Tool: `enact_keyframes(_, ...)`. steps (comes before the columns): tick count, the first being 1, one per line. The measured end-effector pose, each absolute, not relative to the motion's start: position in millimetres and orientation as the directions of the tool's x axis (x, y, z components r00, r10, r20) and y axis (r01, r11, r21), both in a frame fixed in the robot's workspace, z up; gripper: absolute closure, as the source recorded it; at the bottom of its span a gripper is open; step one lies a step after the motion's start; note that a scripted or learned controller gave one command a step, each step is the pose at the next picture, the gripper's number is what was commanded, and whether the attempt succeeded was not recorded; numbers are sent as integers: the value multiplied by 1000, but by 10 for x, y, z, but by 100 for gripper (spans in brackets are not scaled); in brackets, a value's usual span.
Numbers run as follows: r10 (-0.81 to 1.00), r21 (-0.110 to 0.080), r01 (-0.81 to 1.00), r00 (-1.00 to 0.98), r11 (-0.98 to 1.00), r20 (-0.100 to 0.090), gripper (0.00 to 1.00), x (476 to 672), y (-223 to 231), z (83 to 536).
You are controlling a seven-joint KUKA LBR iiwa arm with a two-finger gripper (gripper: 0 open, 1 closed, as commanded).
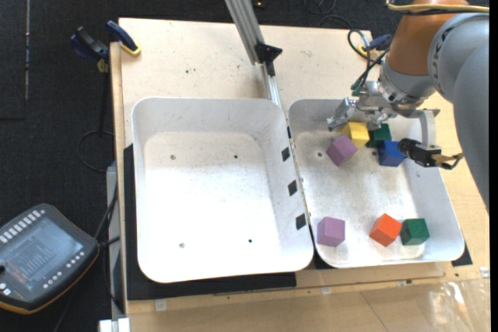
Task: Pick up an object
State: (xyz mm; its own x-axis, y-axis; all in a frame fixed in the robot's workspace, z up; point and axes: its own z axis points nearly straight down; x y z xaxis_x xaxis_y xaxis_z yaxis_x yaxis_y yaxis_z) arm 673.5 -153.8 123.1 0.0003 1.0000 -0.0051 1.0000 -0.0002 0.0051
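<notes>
My end effector (364, 119) hangs low over the far end of the right bin (436, 202), right above a tight cluster of blocks; I cannot tell from here how it is set or whether anything sits in it. My arm (459, 43) comes in from the right, the grey link sloping down to the orange band (416, 31) above the wrist, with the wrist bent down toward the bin. Just beneath the end effector lies a yellow block (359, 132), and touching or just beside it a dark green block (380, 135) and a blue block (391, 153). A purple block (341, 151) sits tilted just to the left of the yellow one, near the bin's left wall. Well apart from this group, at the near end of the same bin, a second purple block (331, 231) rests by the left wall, and an orange block (385, 230) and a green block (415, 231) lie side by side near the right corner. The left bin (148, 167) stands beside the right one, their rims meeting in the middle. Both rest on the pale worktop (194, 58). A grey metal strut (237, 0) slants down to the back of the bins, and a hand controller (39, 253) lies on the floor at lower left.
</notes>
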Motion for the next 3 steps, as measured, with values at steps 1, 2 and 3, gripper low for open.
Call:
enact_keyframes(1, 1000, 12, 1000, 0, 0, -5, 100, 6755, -1539, 1381)
enact_keyframes(2, 1000, 9, 1000, 0, 0, -3, 100, 6784, -1624, 1980)
enact_keyframes(3, 1000, 5, 1000, -2, 2, -1, 100, 6796, -1623, 2176)
